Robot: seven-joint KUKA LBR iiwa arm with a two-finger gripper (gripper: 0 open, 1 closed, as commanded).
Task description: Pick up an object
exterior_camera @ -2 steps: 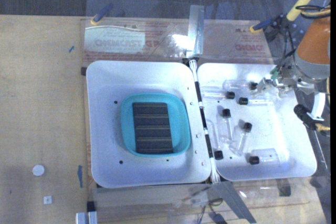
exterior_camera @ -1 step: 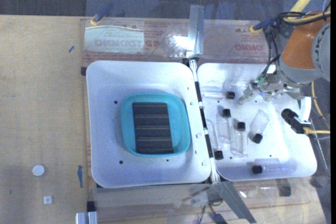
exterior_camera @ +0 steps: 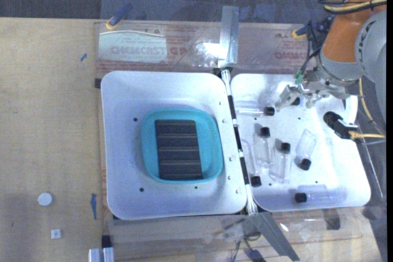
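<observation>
Overhead, several clear vials with black caps lie scattered across the right bin [exterior_camera: 353, 190]. One vial [exterior_camera: 249, 111] rests near the bin's far-left corner, long axis running left to right, cap [exterior_camera: 269, 111] pointing right. Two more [exterior_camera: 263, 143] [exterior_camera: 281, 159] lie side by side near the bin's middle, long axes running near to far, caps toward the far edge. Another vial [exterior_camera: 304, 149] sits just right of them, tilted, its cap toward the near edge. A longer vial [exterior_camera: 318, 196] lies along the near edge, cap at its left end.

The gripper [exterior_camera: 293, 97] hangs over the far part of the right bin, close to the first vial's cap; whether its fingers are apart or together cannot be told, and nothing shows between them. The grey arm [exterior_camera: 374, 46] with its orange band [exterior_camera: 342, 40] reaches in from the far-right corner.

The left bin [exterior_camera: 123, 132] holds a teal tray [exterior_camera: 149, 150] carrying a dark ridged block [exterior_camera: 178, 148] at its middle.
</observation>
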